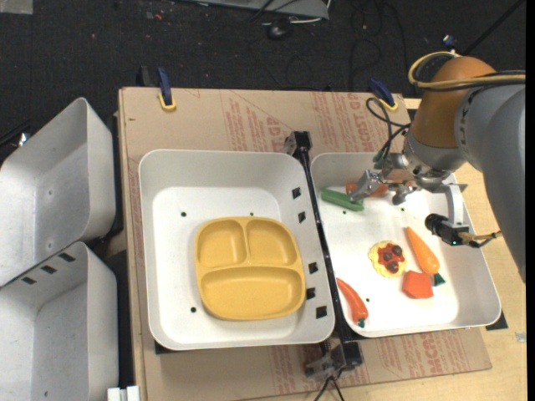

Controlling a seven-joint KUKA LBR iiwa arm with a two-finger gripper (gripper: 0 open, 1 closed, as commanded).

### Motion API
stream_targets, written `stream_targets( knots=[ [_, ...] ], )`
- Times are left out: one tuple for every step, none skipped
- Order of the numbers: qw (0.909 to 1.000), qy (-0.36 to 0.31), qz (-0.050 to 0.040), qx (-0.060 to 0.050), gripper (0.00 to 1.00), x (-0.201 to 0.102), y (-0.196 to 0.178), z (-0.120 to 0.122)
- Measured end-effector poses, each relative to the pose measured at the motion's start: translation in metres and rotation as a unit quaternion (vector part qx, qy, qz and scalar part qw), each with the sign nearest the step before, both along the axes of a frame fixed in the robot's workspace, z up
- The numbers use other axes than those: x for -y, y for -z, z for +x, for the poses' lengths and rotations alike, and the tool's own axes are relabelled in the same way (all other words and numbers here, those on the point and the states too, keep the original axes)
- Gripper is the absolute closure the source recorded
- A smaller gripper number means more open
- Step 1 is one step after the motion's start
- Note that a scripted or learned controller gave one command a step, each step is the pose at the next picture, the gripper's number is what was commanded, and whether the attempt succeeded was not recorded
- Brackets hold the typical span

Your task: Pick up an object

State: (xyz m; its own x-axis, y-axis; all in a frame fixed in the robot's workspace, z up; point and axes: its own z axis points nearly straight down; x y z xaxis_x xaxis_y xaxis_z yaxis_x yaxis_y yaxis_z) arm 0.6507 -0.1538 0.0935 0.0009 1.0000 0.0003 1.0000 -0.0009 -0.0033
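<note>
While the gripper (383, 186) hangs low at the back of the right bin (476, 303), we cannot tell how it is set. Just beside it, toward the back left corner, lies the green pod (341, 198): a light, stiff, smooth toy, we judge, best pinched across its narrow middle. Further forward lie a carrot (422, 251), pizza slice (389, 258) and chili (353, 299).

Yellow divided tray (249, 267) in white left bin (159, 182). In white right bin (476, 295): green pc (340, 198), orange carrot (422, 250), red chili (353, 299) (green stem), yellow disc w/ red-dark spots (389, 258).
</note>
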Motion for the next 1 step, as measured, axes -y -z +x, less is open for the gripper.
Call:
stream_targets(
  knots=[
    [1.0000,0.000,-0.0006,0.003,1.00,0.0001,-0.0144,0.0019]
  ],
)
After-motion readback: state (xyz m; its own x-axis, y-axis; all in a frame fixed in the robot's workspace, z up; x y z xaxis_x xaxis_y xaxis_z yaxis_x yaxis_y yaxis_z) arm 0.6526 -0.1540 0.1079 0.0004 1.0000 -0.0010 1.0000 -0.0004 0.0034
